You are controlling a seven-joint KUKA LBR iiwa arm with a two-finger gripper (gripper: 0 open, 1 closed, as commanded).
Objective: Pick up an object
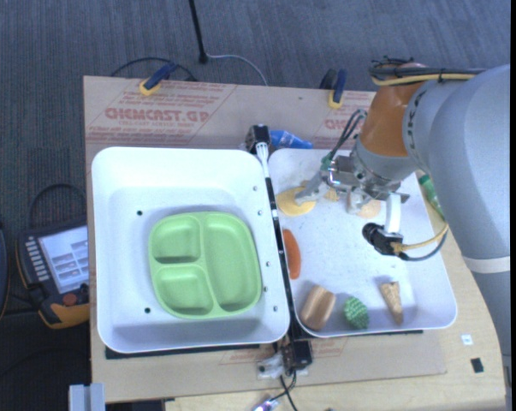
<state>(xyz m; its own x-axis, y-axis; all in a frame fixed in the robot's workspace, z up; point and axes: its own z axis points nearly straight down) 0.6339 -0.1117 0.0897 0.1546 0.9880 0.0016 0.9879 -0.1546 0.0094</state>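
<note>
Gripper [333, 193] low in right bin [429, 311], beside yellow disc [293, 202]. Finger state: can't tell. Green tray [206, 262] in left bin [121, 195].

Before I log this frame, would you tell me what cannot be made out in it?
- Gripper, camera view: wrist hardware covers the fingertips, so nothing shows what it holds.
- Yellow object: partly under the gripper, shape unclear.
- Orange item: partly behind the bin divider.
- Green item: too small to identify.

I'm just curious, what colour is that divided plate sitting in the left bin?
Light green, seen plainly in the camera view: the divided plate lies in the left bin.
</note>
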